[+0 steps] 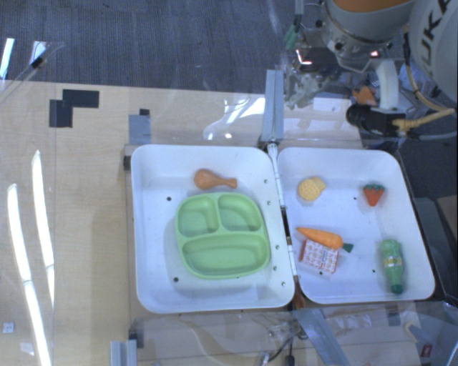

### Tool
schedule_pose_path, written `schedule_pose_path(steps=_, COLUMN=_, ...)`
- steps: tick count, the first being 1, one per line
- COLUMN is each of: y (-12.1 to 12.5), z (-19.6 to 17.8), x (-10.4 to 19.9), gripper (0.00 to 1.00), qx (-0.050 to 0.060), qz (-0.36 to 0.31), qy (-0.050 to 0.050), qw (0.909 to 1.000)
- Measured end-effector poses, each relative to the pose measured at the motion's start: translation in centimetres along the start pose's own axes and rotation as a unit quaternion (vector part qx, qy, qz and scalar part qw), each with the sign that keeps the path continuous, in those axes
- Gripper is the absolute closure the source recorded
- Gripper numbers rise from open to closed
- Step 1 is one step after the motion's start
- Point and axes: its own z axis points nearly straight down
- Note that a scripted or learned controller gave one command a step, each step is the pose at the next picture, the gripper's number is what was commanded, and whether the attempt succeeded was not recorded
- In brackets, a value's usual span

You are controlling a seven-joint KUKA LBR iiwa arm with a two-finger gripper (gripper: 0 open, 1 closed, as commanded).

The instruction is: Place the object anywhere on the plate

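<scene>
Lying beside plate (184, 218), drumstick (212, 179) well apart from gripper (304, 77), its opening indiscernible.

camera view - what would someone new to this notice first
The light green divided plate in the left bin stands out first, with a toy chicken drumstick lying just beyond it on the bin floor. The right bin holds a scatter of toy food: a yellow corn piece, a strawberry, a carrot resting against a small red and white packet, and a green bottle. The grey and orange arm hangs above the far edge.
</scene>
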Motion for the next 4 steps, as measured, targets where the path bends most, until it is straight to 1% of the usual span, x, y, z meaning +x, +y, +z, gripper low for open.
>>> schedule_pose_path(steps=1, y=-2.1, z=10.7, x=7.2, gripper=1.0, qx=0.003, qz=0.051, qy=0.0, qw=0.9987)
schedule_pose_path(steps=2, y=2.1, z=3.3, x=1.8, gripper=1.0, qx=0.0, qz=-0.01, qy=0.0, qw=0.9999)
schedule_pose_path(steps=3, y=4.1, z=14.0, x=6.7, gripper=1.0, qx=0.003, qz=-0.102, qy=0.001, qw=0.9948)
schedule_pose_path(steps=4, y=4.1, z=-0.1, x=-1.0, gripper=1.0, qx=-0.001, qz=-0.214, qy=0.0, qw=0.9768)
